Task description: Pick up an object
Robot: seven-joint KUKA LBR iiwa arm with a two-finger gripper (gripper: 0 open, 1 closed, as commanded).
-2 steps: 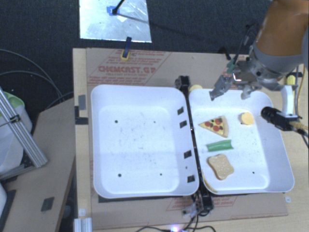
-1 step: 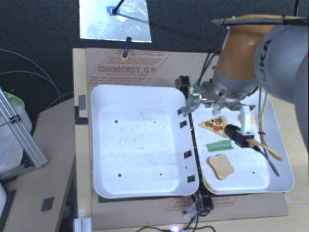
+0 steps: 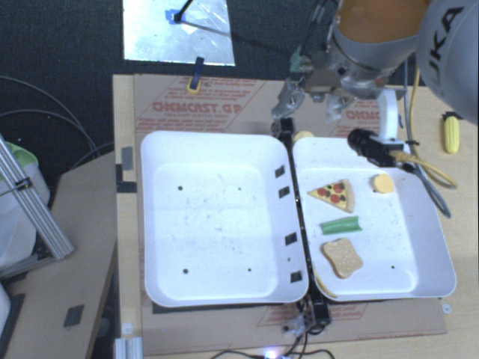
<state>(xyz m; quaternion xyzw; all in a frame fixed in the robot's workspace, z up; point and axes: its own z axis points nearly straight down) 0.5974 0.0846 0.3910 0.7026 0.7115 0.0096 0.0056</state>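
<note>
1. The gripper [image 3: 308,111] is hanging over the far edge of the two bins, above the seam where the left bin [image 3: 209,223] and the right bin [image 3: 419,253] are meeting.
2. Its fingers [image 3: 283,109] are standing spread apart, and nothing is sitting between them.
3. A small pale yellow piece [image 3: 303,135] is lying in the far left corner of the right bin, closest to the gripper, but apart from both fingers.
4. A pizza slice [image 3: 334,194] is lying flat in the middle of the right bin, well apart from the fingers.
5. A yellow round piece [image 3: 383,183] is resting just to the right of the pizza slice.
6. A green strip [image 3: 340,225] is lying nearer the camera than the pizza slice, and a toast slice [image 3: 343,258] is lying nearer still, close to the bin's near left corner.
7. The arm [image 3: 374,13] is reaching in from the upper right, its orange band showing above the grey wrist, and the wrist is pointing down and to the left toward the bins' far rim.
8. A yellow oblong thing [image 3: 450,133] is lying on the counter [image 3: 464,178] outside the right bin, off to the right of the arm.
</note>
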